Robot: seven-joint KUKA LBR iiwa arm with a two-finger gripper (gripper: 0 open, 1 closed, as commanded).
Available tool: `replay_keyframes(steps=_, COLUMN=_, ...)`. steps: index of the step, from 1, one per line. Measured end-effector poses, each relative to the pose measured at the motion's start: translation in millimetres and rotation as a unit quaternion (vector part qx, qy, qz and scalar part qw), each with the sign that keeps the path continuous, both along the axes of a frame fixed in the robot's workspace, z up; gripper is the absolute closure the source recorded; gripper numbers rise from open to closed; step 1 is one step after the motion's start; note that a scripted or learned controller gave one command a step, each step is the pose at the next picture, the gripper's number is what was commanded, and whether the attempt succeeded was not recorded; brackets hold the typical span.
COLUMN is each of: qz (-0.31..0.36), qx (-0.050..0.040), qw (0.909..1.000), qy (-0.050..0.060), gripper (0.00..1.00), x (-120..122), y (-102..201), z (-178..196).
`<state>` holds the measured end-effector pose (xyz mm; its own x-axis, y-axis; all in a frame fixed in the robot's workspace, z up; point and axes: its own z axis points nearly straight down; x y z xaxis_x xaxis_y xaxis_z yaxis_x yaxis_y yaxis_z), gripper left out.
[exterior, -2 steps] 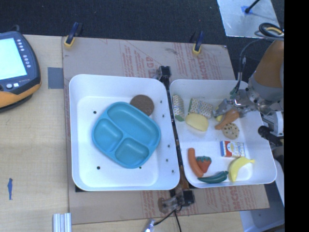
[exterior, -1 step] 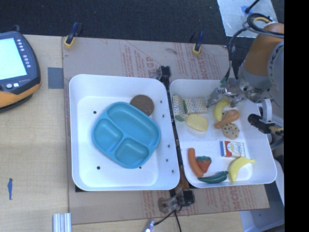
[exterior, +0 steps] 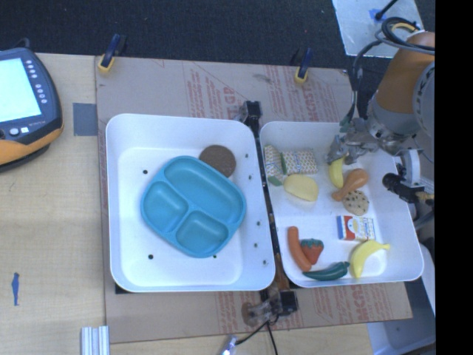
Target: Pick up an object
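Pincer (exterior: 346, 152) low in the right bin (exterior: 392, 272), just above a small yellow fruit (exterior: 336, 173); finger spread cannot be told. Blue tray (exterior: 194, 206) occupies the left bin (exterior: 126, 220).

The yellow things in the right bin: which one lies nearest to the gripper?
The small yellow piece just below the gripper. The pale yellow one sits further left, and the banana lies at the bin's near edge.
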<state>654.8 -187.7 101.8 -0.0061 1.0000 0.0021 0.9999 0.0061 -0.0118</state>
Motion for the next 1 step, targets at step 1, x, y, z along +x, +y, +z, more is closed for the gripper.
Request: replay_keyframes(steps=1, qz=-0.001, qx=-0.0007, qw=1.0, qy=0.002, gripper=1.0, x=-0.5, y=76.3, z=-10.0)
